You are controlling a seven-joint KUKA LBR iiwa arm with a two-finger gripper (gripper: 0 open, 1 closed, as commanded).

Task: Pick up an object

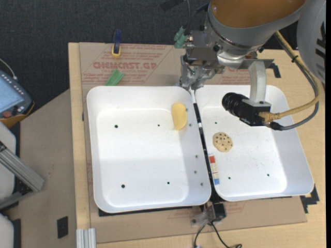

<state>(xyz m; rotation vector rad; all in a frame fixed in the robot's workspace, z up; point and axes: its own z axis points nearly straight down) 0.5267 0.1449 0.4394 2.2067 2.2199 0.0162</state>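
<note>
Fingers point(192, 82) state unclear, at bins' far rim; arm point(248, 9) overhead, reaching from right.

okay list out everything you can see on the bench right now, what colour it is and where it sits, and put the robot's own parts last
bins: two, white, shallow, side by side on a brown board.
yellow piece: one, pale yellow, left bin, near its right wall.
cookie: one, tan with dark spots, right bin, left of middle.
small stick: one, white with red and blue marks, right bin by its left wall.
green strip: one, green, on the board behind the left bin.
clamp: one, yellow and blue, board's back edge.
arm: one, grey and orange, reaching in from the right.
gripper: one, metal, over the bins' back junction; jaws unclear.
</note>
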